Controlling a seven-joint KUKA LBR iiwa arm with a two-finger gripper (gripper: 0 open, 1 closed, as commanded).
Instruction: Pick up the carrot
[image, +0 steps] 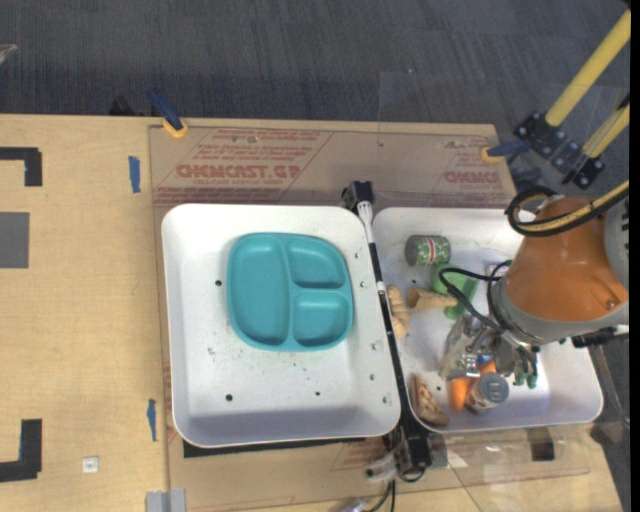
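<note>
The carrot (458, 392) is a small orange piece lying near the front wall of the right bin (570, 405). My gripper (474, 362) hangs low over the bin floor, right above and slightly behind the carrot. Whether it touches the carrot is hidden by the gripper body. The grey wrist with its orange band (560, 270) looms over the right half of that bin.
A green can (428, 249) lies at the back of the right bin. Tan food pieces (400, 312) sit along its left wall, another (429, 400) at the front left corner. A small grey and orange object (490, 386) lies beside the carrot. The left bin (200, 380) holds a teal divided plate (291, 290).
</note>
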